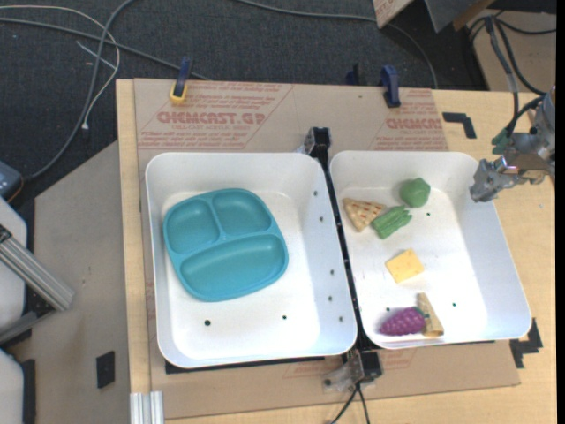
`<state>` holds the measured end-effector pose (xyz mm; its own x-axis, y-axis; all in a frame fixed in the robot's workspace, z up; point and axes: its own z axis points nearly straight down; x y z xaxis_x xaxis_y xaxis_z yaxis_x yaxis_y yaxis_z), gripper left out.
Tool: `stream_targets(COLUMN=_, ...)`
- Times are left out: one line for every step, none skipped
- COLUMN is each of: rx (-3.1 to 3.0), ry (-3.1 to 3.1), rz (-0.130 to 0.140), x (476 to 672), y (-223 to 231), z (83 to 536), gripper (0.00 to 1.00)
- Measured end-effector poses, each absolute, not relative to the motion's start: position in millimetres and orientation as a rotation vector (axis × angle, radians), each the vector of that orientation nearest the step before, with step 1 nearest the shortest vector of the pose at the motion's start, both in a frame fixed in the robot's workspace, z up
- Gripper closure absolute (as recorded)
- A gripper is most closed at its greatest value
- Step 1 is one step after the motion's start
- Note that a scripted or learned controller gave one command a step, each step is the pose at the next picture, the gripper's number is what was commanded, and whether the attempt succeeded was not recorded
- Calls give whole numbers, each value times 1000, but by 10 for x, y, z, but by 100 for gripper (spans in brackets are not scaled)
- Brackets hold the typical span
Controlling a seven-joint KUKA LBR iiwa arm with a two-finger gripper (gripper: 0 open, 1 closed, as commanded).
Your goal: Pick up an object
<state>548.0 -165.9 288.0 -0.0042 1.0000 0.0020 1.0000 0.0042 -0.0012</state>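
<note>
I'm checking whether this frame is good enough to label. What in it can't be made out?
- Gripper, camera view: small and blurred at the right bin's far corner; finger state unreadable.
- Arm: cut off by the right edge.
- Tan piece: partly hidden behind the purple grapes.
- Pale wedge: too small to identify.

right bin [494, 263] | green ball [414, 192], green piece [391, 222], waffle wedge [362, 212], yellow block [405, 266], grapes [403, 322]

A robotics lab bench is showing here: two white bins [238, 170] are sitting on a cardboard sheet [265, 113] that blue clamps [389, 87] are pinning down, loose cables [97, 42] are trailing across dark carpet [53, 104], and toy food [404, 266] is lying in one bin.
</note>
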Motion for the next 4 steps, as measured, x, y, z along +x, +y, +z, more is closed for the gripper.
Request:
stream_targets(rx=-2218, ry=-2224, rz=-1, x=5624, y=-1145, z=2876, gripper=100)
stream_targets(rx=-2219, ry=-2226, rz=-2, x=5810, y=-734, z=2843, gripper=100)
stream_targets(rx=-2220, ry=-2225, rz=-1, x=6035, y=-315, z=2637, gripper=100)
stream_targets(rx=-2218, ry=-2226, rz=-2, x=6182, y=161, z=2629, gripper=100)
